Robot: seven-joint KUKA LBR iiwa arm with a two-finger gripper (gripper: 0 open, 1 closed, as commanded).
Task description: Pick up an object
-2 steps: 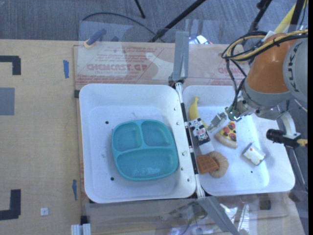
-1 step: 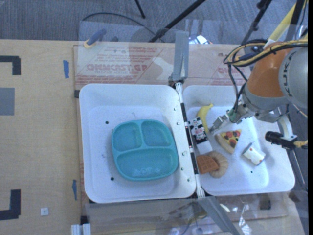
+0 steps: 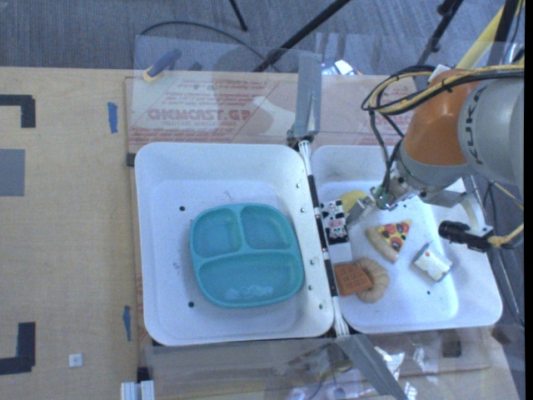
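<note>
- Camera view: the grey arm with the orange band (image 3: pixel 433 132) reaches in from the right and bends down over the right shallow white bin (image 3: pixel 475 302), its wrist above the bin's upper half.
- The hand (image 3: pixel 372 204) points down and to the left, low over the bin floor near the bin's left wall; its tip is small and dark here, so I cannot tell how it stands, and nothing can be made out in it.
- Just beside the tip, to the upper left, lies a small yellow piece (image 3: pixel 353 198), perhaps toy fruit, partly hidden.
- A black-and-white patterned block (image 3: pixel 335 221) sits against the divider between the bins, just left of the hand.
- A toy pizza slice with red and dark toppings (image 3: pixel 390 238) lies below the hand, apart from it.
- A brown waffle-like square (image 3: pixel 353 278) touches a tan curved pastry (image 3: pixel 379 280) at the bin's lower left.
- A small white block (image 3: pixel 431 264) lies to the right of the slice.
- The left white bin (image 3: pixel 158 223) holds a teal three-compartment plate (image 3: pixel 246 255).
- Both bins rest on the wooden bench (image 3: pixel 67 223).
</note>
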